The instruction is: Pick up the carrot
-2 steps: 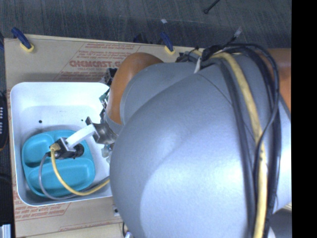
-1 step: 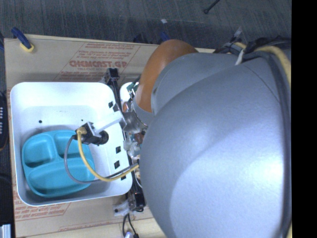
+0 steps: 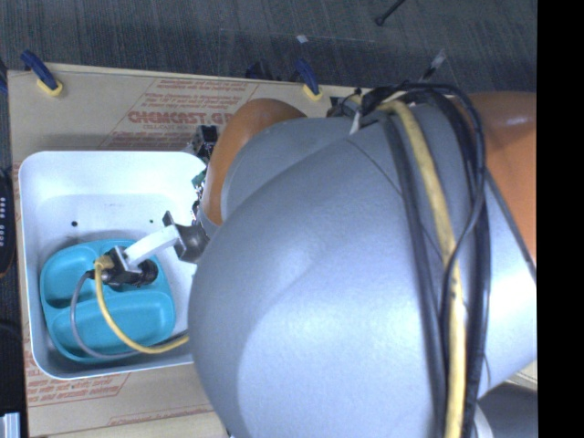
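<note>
Grey arm (image 3: pixel 365 272) overhangs one white bin (image 3: pixel 91 190) holding one blue tray (image 3: pixel 64 281).

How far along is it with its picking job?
Looks done: the arm is positioned over the left bin. In hand: its end sits above a blue moulded container lying in that bin. Left: the lift itself. The arm's grey bulk hides much of the bench, so whether the carrot has been gripped cannot be judged from here.

Grey arm (image 3: pixel 347 281) (orange band (image 3: pixel 251 126) above wrist) leans in from right.
</note>
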Available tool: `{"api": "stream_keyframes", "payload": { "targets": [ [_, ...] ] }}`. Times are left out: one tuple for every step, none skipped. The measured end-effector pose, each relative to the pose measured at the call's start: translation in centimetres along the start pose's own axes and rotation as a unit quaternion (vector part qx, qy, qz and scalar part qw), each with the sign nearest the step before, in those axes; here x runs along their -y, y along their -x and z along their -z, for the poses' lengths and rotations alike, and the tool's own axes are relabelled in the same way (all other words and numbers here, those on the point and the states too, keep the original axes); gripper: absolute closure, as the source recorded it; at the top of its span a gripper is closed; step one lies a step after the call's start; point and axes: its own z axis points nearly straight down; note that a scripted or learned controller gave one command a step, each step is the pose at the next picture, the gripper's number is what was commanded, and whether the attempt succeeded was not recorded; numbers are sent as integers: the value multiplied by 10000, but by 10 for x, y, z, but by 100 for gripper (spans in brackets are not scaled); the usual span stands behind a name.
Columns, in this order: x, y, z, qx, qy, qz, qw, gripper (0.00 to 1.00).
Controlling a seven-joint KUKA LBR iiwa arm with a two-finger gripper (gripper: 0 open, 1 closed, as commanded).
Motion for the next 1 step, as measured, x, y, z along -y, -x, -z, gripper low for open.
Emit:
{"api": "stream_keyframes", "payload": {
  "targets": [
    [5, -69, -79, 9, 13, -19, 10000, 100]
  ]
}}
